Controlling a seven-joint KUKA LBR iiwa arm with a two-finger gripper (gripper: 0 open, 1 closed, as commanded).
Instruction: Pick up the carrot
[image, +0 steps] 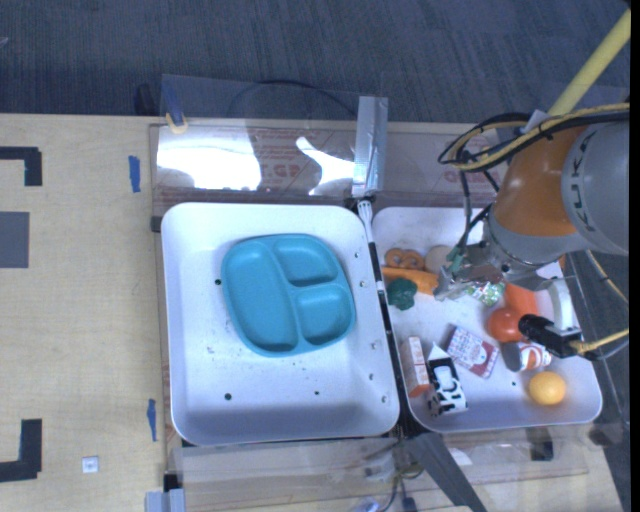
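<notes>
Pincer (462, 280): metal two-finger tool under the grey arm (600, 190) with its orange band, low over the right-hand shallow white bin (590, 400), at the bin's upper middle. Cannot tell whether it is released or clenched; glare and clutter hide the tips.

Carrot (412, 280): short orange tapered piece, plastic-looking, lying roughly level in the upper left of the right bin, just left of the pincer. Its right end runs in close under the tool; touching or not, cannot tell. Dark green leafy stub (401, 294) sits against its lower left side. Nothing seen clamped on it.

Writing: small red-and-white printed packet (471, 351) mid-bin, print too small to read. Narrow red-and-white carton (414, 357) beside the left wall, also unreadable. Black-and-white patterned block (446, 386) near the lower left corner, no legible text.

Containers: left-hand shallow white bin (190, 380) holds a blue plastic divided plate (288, 293), three compartments, near its centre. Right bin also holds a brown pretzel-like item (402, 258) above the carrot, a pale rounded piece (437, 259) beside that, a red-orange rounded toy (508, 318) right of centre, a yellow ball-like fruit (546, 388) in the lower right corner.
</notes>
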